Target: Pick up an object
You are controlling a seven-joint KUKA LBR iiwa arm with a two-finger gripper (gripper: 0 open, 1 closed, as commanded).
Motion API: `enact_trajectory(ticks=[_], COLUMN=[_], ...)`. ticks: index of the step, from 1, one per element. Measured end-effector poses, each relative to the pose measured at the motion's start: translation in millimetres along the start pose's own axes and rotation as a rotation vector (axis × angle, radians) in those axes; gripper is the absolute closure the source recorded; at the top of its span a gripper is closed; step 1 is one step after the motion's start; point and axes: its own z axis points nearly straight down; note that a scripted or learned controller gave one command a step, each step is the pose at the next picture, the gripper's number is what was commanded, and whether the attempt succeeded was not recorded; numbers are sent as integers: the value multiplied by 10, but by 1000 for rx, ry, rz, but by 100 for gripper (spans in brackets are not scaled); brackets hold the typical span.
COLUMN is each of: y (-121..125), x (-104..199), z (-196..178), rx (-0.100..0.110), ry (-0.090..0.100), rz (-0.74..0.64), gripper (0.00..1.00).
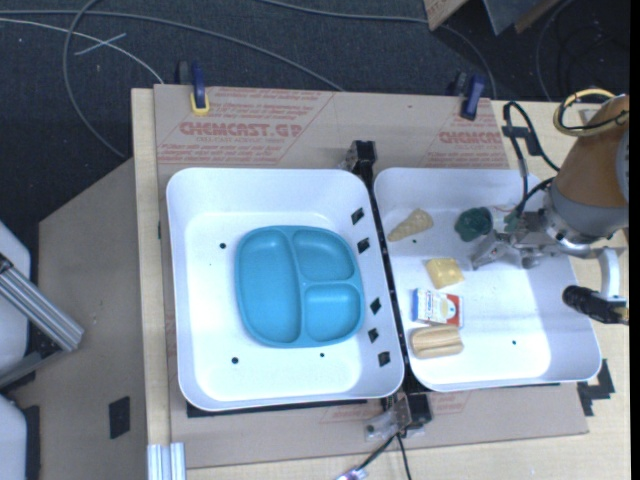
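Observation:
In the right bin (560, 353) lie a dark green rounded object (471, 222), a tan wedge (410, 225), a yellow block (443, 271), a small white carton with red and blue print (437, 308) and a tan bread-like roll (436, 341). My gripper (487, 245) reaches in from the right, low over the bin's upper middle. It stands open, with its fingers pointing left. The green object sits just above and left of the upper finger, close to it or touching it. Nothing shows between the fingers.
The left bin (200, 218) holds a blue divided plate (298, 285). A black divider with clips (372, 258) runs between the two bins. The arm's orange band (595, 163) hangs over the right bin's far right edge. Cables lie behind the bench.

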Motion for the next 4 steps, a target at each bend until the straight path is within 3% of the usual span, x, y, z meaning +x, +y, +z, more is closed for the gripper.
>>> enact_trajectory(ticks=[1, 4], y=[13, 4], x=[-3, -17], z=[-140, -1817], rx=[-5, -12], ry=[-1, -5], rz=[0, -1], gripper=[100, 100])
